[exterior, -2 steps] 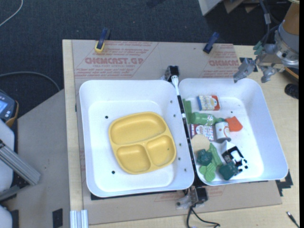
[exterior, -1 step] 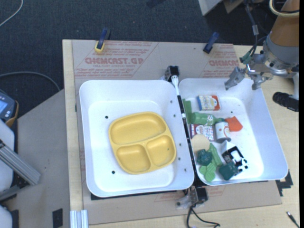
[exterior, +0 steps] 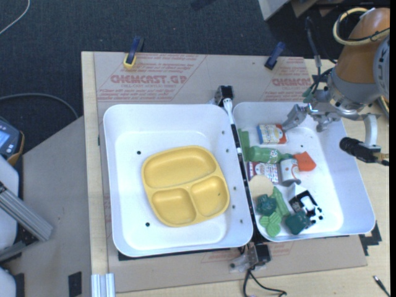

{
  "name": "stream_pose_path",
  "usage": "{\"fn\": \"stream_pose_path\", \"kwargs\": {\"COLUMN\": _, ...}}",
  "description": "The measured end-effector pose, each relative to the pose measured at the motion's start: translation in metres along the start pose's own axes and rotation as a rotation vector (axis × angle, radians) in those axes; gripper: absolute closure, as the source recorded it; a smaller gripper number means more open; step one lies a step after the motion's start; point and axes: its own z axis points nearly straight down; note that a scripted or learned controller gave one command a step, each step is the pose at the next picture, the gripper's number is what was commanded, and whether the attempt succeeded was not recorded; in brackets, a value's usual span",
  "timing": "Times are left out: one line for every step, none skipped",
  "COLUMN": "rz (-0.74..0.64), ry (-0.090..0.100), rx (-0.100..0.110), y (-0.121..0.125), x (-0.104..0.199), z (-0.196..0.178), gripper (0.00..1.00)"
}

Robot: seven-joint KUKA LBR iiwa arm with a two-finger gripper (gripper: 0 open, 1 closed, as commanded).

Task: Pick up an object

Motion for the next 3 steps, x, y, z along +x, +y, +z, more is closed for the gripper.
{"fn": "stream_pose_path", "kwargs": {"rz": -0.002, "ry": 0.0, "rx": -0.003, "y": 0.005, "x": 0.005, "z": 0.061, "gripper": 0.0}}
{"fn": "stream_pose_path", "kwargs": {"rz": -0.003, "ry": 0.0, "rx": -0.009, "y": 0.008, "x": 0.006, "z": 0.067, "gripper": 0.0}}
{"fn": "stream_pose_path", "kwargs": {"rz": -0.003, "ry": 0.001, "rx": -0.017, "y": 0.01, "x": 0.007, "z": 0.054, "gripper": 1.0}}
